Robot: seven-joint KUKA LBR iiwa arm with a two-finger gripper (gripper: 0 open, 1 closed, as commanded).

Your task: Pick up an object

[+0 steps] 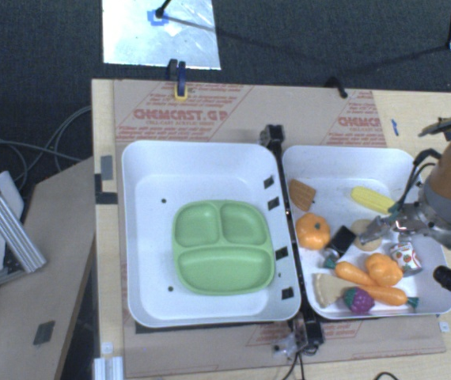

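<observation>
Hovering claw (390, 226), corn (372, 199) just beside

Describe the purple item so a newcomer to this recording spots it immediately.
Look in the right-hand white bin, the one crowded with toy food. Along its near edge, left of the long carrot, sits the bunch of grapes. It is the sole purple piece among orange and yellow ones.
</observation>
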